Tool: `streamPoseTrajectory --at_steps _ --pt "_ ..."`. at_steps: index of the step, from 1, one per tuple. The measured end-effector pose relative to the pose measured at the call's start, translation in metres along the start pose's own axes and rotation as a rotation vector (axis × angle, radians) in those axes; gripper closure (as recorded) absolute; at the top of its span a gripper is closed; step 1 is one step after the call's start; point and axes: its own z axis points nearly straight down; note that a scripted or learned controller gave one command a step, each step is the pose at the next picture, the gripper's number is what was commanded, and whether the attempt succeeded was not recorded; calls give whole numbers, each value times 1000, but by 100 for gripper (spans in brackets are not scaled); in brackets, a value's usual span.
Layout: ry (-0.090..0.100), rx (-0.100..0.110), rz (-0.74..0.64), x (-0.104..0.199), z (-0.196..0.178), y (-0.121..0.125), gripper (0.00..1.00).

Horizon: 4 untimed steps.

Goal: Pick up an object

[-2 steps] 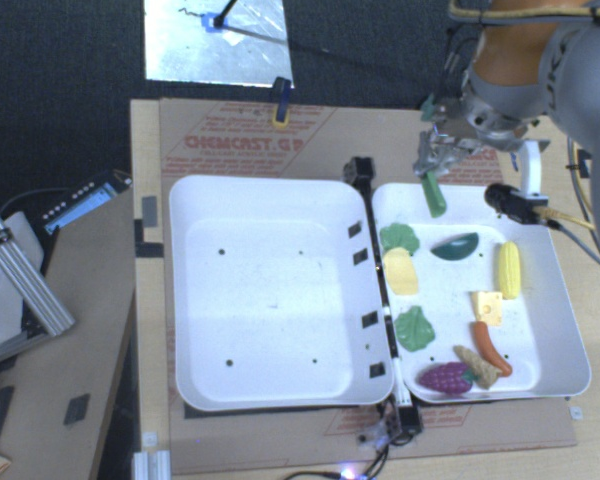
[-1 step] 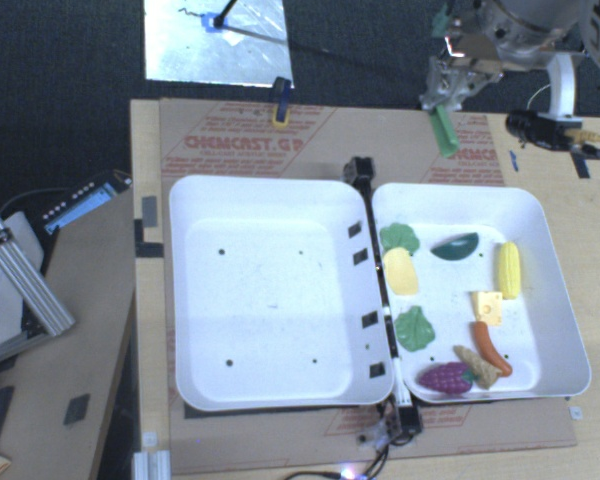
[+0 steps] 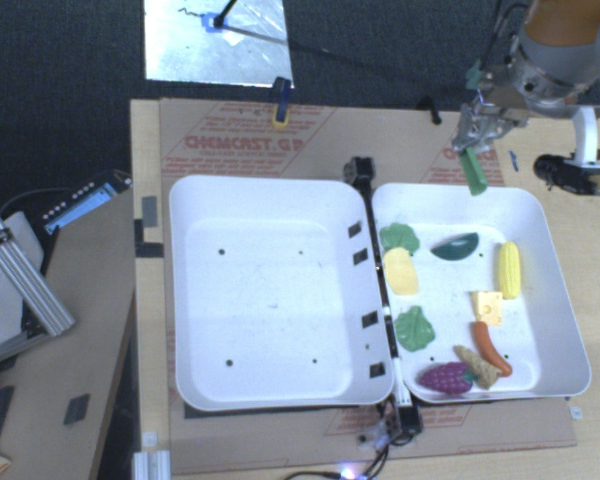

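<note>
On the bench, left to right:
Left bin (image 3: pixel 270 388): white and shallow, touching its neighbour along a black hinge.
Right bin (image 3: pixel 558 298): holds green lettuce (image 3: pixel 399 237), a pale yellow piece (image 3: pixel 401 271), a dark green slice (image 3: pixel 455 247), corn (image 3: pixel 508 269), a cheese wedge (image 3: pixel 488 308), a carrot (image 3: pixel 490 348), purple grapes (image 3: pixel 445 377).
Gripper (image 3: pixel 472 148): above the right bin's far rim, fingers pinching a green strip (image 3: pixel 474 171) that hangs clear of the bin.

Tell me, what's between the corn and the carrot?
The yellow cheese wedge lies between the corn and carrot, seen in the camera view.
</note>
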Motion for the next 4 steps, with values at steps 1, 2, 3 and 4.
streamPoseTrajectory --at_steps 1,2,3,4 --pt "2 -1 -4 -20 55 1 100" --pt "4 -5 -12 25 71 2 100" --pt "6 -18 -17 91 -30 2 100" --pt "3 -11 -13 86 -34 2 100"
